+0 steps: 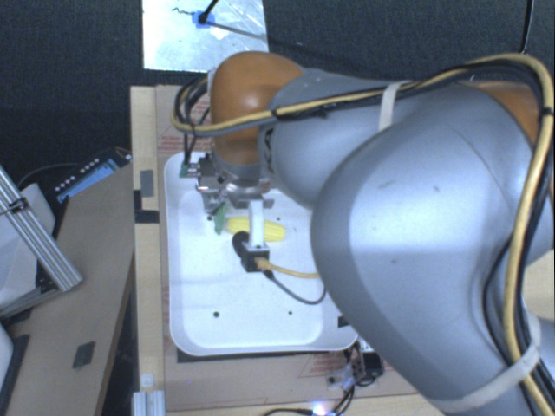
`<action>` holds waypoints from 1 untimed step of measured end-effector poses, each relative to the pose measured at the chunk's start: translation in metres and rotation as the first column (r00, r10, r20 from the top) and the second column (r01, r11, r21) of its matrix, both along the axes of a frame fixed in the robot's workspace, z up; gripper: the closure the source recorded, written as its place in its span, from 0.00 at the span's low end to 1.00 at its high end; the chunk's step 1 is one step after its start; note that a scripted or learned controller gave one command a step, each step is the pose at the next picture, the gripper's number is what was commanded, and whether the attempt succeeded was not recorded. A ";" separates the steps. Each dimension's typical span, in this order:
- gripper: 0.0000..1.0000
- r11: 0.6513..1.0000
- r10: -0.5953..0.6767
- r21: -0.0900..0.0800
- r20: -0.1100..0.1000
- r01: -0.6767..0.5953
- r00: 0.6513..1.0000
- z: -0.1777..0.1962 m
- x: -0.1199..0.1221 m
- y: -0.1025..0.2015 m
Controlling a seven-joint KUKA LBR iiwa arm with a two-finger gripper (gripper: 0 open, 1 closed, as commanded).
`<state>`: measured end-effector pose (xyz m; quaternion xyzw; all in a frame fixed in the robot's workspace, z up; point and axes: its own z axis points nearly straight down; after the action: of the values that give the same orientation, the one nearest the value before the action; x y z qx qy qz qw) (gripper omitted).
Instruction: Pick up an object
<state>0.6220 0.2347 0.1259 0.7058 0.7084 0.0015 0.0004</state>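
Note:
A yellow object (pixel 270 230) lies in the upper middle of the left white bin (pixel 217 323). A small green object (pixel 219 216) sits just left of it. My gripper (pixel 238 208) hangs low over these two, right above the yellow object and partly covering it. The orange wrist band (pixel 243 94) and the big grey arm (pixel 434 232) hide the bin's upper right part and everything to the right.
A black sensor block (pixel 250 256) with a yellow cable (pixel 290 273) hangs below the gripper over the bin floor. A silver foil sheet (pixel 204 20) lies at the back. Aluminium rails (pixel 35 241) and a dark device (pixel 87 176) stand at the left.

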 end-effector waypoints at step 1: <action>1.00 1.000 0.000 0.003 0.009 0.000 1.000 -0.038 0.032 0.001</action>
<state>0.6536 0.2354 0.0878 0.7057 0.7084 0.0060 0.0025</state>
